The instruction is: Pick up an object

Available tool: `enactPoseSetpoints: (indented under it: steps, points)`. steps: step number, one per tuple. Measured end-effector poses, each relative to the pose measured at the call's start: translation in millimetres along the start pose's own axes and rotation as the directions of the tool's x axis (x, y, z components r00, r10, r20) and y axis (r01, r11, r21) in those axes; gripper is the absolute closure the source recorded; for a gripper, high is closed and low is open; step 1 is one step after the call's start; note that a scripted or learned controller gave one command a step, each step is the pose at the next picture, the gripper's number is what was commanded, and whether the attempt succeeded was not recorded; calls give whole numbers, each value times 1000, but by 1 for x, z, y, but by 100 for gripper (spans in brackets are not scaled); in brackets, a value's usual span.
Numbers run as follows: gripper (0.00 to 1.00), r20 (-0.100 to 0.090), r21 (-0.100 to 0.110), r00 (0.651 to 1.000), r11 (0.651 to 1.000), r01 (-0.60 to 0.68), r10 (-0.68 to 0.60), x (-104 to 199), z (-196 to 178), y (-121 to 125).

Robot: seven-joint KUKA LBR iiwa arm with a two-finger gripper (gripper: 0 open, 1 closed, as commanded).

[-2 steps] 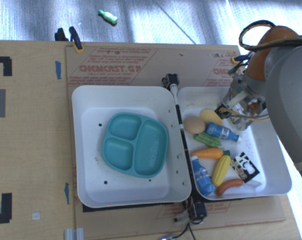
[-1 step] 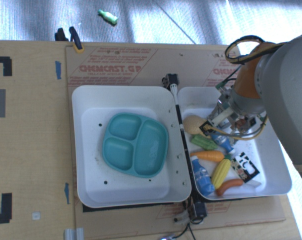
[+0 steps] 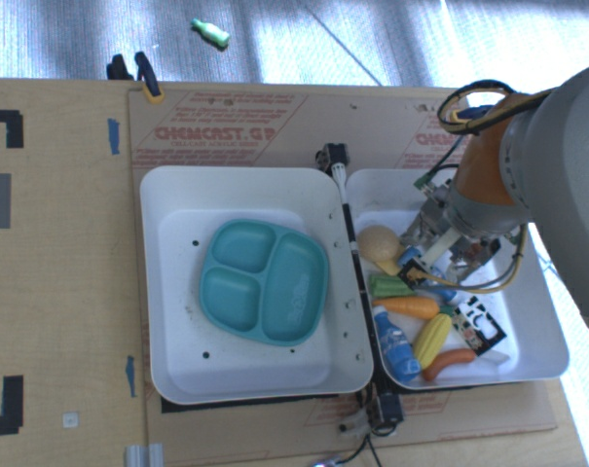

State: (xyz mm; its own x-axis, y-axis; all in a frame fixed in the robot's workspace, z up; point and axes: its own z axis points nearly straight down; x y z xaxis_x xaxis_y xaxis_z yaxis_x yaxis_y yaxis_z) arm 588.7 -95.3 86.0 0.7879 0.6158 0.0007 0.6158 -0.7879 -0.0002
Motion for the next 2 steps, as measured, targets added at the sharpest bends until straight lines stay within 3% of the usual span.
enactPoseSetpoints:
  steps: [1,2]
  points:
    - [0,-1,-4,967,967,255,-255,-71,0,-44]
    - [0,0,-3,911,911,412,-412,-24,0,-4]
